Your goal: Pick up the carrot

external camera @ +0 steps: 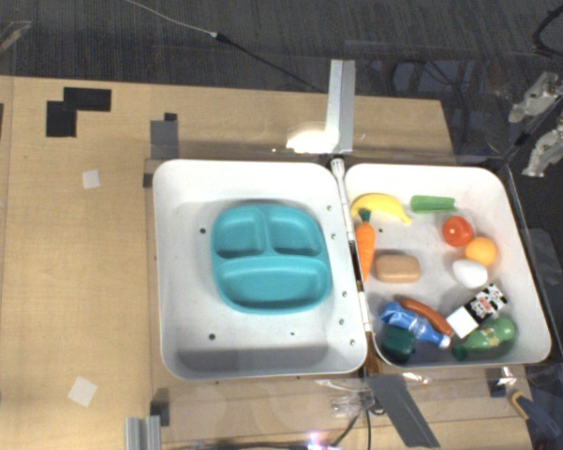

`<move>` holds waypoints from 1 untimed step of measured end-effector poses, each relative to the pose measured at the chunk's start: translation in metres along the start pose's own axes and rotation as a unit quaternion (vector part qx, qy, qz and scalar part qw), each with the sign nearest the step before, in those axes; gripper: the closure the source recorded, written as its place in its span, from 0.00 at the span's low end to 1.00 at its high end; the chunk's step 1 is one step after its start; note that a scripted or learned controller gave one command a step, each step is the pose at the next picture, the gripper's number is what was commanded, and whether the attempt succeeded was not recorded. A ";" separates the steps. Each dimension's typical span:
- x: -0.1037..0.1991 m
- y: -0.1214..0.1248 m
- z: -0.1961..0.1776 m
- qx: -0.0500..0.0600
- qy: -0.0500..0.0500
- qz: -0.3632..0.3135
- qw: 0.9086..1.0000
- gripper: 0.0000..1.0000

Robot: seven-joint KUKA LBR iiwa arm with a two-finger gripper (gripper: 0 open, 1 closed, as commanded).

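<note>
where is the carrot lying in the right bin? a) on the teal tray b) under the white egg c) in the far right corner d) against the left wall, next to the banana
d: the carrot lies lengthwise along the right bin's left wall, just below the banana.

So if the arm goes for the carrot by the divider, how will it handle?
The carrot looks like a smooth moulded toy, so probably stiff, light and a bit slippery. Its tapered round body may roll or pivot if nudged. It lies along the right bin's inner wall, beside the banana, which could hamper a grip.
</note>
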State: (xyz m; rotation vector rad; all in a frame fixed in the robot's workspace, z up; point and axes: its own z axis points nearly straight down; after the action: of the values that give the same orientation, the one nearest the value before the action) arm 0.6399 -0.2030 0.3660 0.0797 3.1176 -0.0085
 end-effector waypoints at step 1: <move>0.010 0.009 0.130 -0.005 0.009 -0.189 0.982 0.00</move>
State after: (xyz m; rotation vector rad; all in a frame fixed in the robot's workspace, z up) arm 0.6331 -0.1945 0.2353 -0.5137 3.0946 0.0002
